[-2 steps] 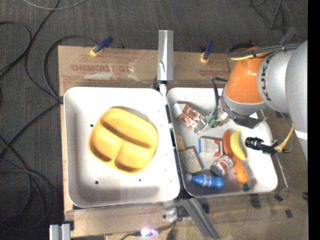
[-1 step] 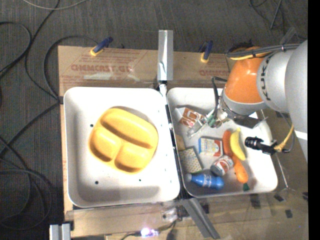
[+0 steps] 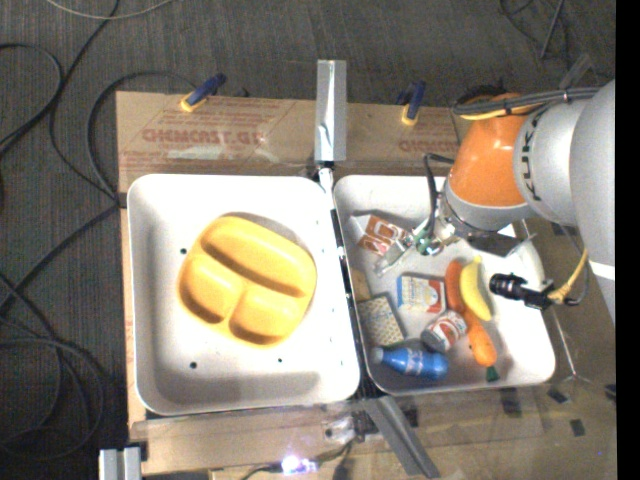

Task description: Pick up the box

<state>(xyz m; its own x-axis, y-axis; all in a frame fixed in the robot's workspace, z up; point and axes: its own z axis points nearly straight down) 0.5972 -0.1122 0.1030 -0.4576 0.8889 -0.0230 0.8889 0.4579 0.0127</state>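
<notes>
The gripper hangs low in the right bin, near its back half, and the small shiny parts under the orange wrist are too blurred to judge, so I cannot tell if it is spread or pressed together; nothing is seen between its tips. Just beside it, on the left, lies a small brown and white packet. The box, white with blue and red print, lies flat in the middle of the same bin, a little in front of the gripper and apart from it. On the right of the box there are a carrot and a banana close together, in front of it a can and a blue bottle, and on the left a grey speckled sponge. The left bin holds a yellow divided tray. I judge that the task is at the approach step: the box is not yet taken. The next move calls for bringing the gripper over the box, turning it so the tips come down on two free sides, and avoiding the can and the banana, which lie very near.
</notes>
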